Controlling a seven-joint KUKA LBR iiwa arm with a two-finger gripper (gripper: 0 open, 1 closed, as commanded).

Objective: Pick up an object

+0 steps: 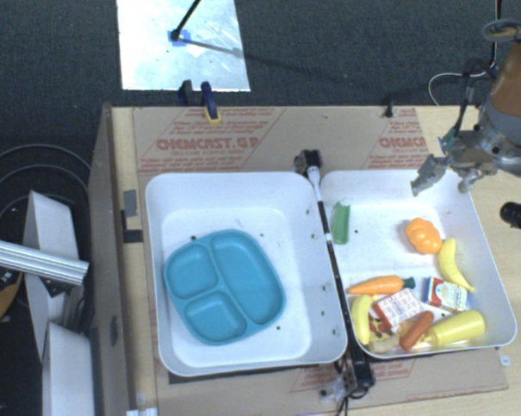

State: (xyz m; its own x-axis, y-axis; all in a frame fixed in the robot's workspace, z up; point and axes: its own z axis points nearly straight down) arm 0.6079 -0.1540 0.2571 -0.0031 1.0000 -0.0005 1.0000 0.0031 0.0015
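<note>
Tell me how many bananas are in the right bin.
2. One banana lies by the bin's right wall, just right of the orange fruit. The other banana is at the front left, under the carrot. The front pile could hide more.

arm (508, 106): grey body, orange band above wrist
gripper (446, 176): two grey metal fingers, dull finish
cable (462, 75): thin, dark, looped beside wrist

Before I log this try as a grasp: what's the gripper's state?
Gripper: open, nothing between its fingers, above the right bin's far corner.
</note>
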